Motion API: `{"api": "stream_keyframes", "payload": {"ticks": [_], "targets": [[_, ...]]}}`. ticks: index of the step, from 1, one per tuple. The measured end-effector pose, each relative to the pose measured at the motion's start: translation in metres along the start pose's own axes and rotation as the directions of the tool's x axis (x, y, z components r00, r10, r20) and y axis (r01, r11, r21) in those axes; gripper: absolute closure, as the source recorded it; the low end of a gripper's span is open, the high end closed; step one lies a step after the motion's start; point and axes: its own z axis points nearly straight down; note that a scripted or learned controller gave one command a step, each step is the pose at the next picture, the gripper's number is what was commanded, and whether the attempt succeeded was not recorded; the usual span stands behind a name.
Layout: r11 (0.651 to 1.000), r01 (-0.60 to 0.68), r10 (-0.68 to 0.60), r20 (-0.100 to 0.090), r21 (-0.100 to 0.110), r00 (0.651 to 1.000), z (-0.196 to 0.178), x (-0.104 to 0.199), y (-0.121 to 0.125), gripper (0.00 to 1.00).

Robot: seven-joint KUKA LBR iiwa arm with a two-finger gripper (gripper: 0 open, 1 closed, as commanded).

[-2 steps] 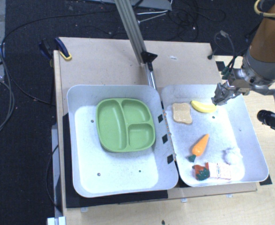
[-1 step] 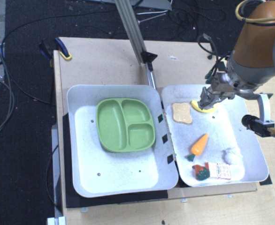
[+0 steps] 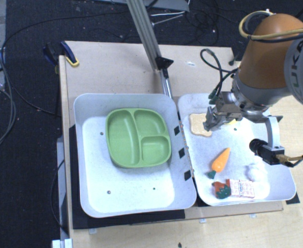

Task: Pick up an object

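Arm is reaching in from the right, hand hanging low over the far-left corner of the right bin. Hand is sitting right at the right edge of a pale slice of bread; can't tell whether it's touching the slice. Can't tell from this angle whether the hand is spread or pressed together, and nothing is showing between its tips.

Rest of the right bin: an orange carrot is lying tilted near the middle. Near the front edge, a small red and green toy is sitting just beside a white and pink packet. A small white lump is lying toward the right edge.

Left bin is carrying a green divided plate, three compartments, sitting toward the far side.

Both bins are sitting side by side on the desk.
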Motion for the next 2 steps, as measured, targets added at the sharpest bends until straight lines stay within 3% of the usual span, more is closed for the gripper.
{"api": "stream_keyframes", "payload": {"ticks": [2], "targets": [[1.0,0.002,-0.002,-0.001,0.0,1.0,0.024,0.119,-0.039,1.0]]}}
